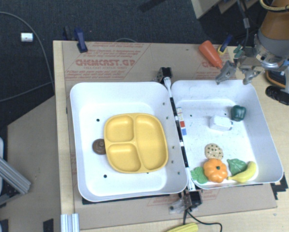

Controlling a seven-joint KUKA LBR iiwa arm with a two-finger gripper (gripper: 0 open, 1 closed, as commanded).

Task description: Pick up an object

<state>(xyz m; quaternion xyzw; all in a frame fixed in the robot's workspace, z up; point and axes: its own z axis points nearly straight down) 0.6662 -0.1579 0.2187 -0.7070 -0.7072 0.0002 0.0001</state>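
Camera view: gripper point(236, 75) poised above the far edge of the right bin point(265, 129), near its far right corner, fingers spread, nothing between them. Grey arm with its orange band point(276, 25) entering from the upper right.

In the right bin: dark green lump point(238, 112) toward the far right, white piece point(220, 123) just beside it on its left. Cookie point(213, 151) nearer the middle of the near half. Along the near edge, packed together and touching: lettuce leaf point(198, 175), orange pumpkin point(215, 170), green leaf point(236, 166), banana point(246, 173) at the near right corner.

In the left bin point(81, 129): yellow divided plate point(135, 142) at the centre, brown disc point(99, 146) touching its left rim.

On the bench behind the right bin: orange carrot point(210, 54), lying at a slant. Blue clamp point(80, 40) at the far left edge of the bench.
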